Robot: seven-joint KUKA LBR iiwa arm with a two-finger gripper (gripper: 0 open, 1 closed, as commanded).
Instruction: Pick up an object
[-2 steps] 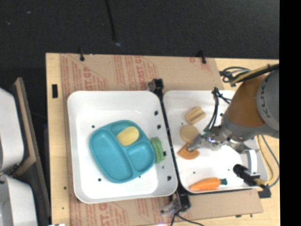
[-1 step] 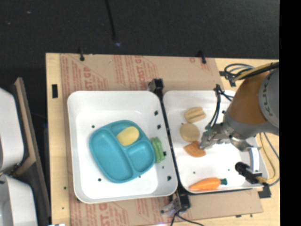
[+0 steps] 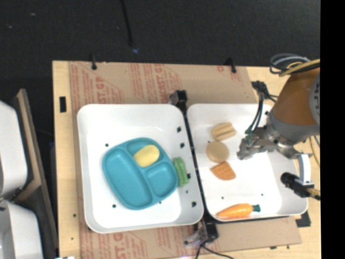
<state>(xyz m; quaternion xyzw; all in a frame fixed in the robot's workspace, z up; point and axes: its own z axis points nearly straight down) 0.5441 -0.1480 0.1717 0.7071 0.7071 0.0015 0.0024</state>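
Reaching in over the right bin (image 3: 269,196), I find my nearest target, the round tan disc (image 3: 218,151), just to the left of my gripper (image 3: 243,151) and level with it. The bun (image 3: 223,130) sits up-left of my gripper, the orange wedge (image 3: 223,171) down-left, and the carrot (image 3: 237,211) lies well below, its long axis running left to right. My wrist hangs low over the bin floor (I cannot tell how my gripper is set).
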